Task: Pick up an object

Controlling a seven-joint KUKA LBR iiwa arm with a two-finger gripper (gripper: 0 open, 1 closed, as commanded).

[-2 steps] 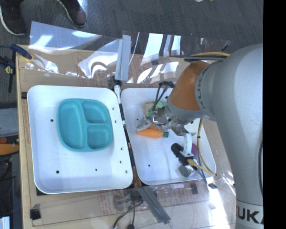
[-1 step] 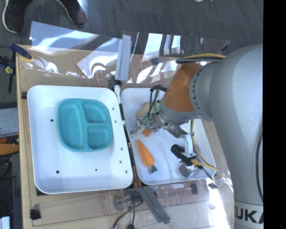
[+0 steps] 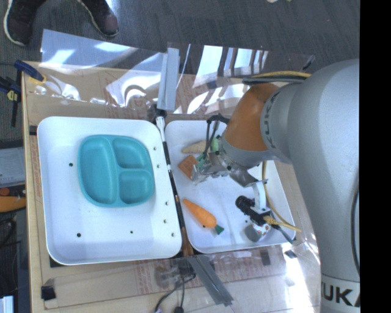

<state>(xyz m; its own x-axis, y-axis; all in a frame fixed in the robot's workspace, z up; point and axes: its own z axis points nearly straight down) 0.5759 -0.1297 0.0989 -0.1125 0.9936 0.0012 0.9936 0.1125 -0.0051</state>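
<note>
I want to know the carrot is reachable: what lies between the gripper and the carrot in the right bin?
Bare white bin floor separates gripper from carrot, in the camera view.

Dark grey floor (image 3: 153, 21) beyond the wooden bench (image 3: 79, 92), bright glare on clear sheeting (image 3: 128, 73), someone's shoes (image 3: 101, 15) at top

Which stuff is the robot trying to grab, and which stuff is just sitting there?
For the job:
gripper
orange block
carrot
pale beige piece
right bin

Just lying about:
teal divided tray
left bin
</note>
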